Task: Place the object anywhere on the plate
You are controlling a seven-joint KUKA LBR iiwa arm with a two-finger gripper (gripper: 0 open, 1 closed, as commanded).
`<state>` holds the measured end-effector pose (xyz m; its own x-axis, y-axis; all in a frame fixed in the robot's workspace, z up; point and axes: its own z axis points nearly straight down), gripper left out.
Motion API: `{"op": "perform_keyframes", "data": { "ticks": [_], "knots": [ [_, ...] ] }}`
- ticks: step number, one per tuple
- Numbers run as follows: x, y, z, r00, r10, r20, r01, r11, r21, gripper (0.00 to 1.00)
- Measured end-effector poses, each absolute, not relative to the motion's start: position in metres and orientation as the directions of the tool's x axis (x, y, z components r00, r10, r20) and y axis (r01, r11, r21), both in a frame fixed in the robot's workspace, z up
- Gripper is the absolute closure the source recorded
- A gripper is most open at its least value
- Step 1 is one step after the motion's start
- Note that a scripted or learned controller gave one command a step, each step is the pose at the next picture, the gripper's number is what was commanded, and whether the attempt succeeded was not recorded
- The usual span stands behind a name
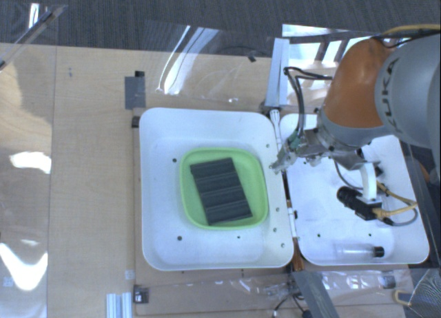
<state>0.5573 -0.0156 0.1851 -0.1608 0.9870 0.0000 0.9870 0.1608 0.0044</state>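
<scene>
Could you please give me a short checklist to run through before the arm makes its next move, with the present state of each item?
1. Green plate lies flat inside the left bin: ok.
2. Dark ribbed block rests on the plate, within its rim: ok.
3. End effector sits over the divide between the two bins, apart from the block: ok.
4. Finger state of the end effector: cannot tell, the wrist hides it.
5. Clear tube with a dark cap lies near the front of the right bin, away from the arm: ok.
6. Cables hang low over the right bin; snag risk: cannot tell.
</scene>
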Motion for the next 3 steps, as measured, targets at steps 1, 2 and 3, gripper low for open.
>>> {"op": "perform_keyframes", "data": {
  "ticks": [1, 2, 3],
  "knots": [
    [0.516, 0.002, 0.224, -0.095, 0.995, 0.001, 0.995, 0.095, 0.006, 0.0],
    [0.497, 0.042, 0.226, -0.046, 0.999, 0.001, 0.999, 0.046, 0.004, 0.0],
    [0.498, 0.017, 0.218, -0.018, 1.0, 0.001, 1.0, 0.018, 0.004, 0.0]
  ]
}}
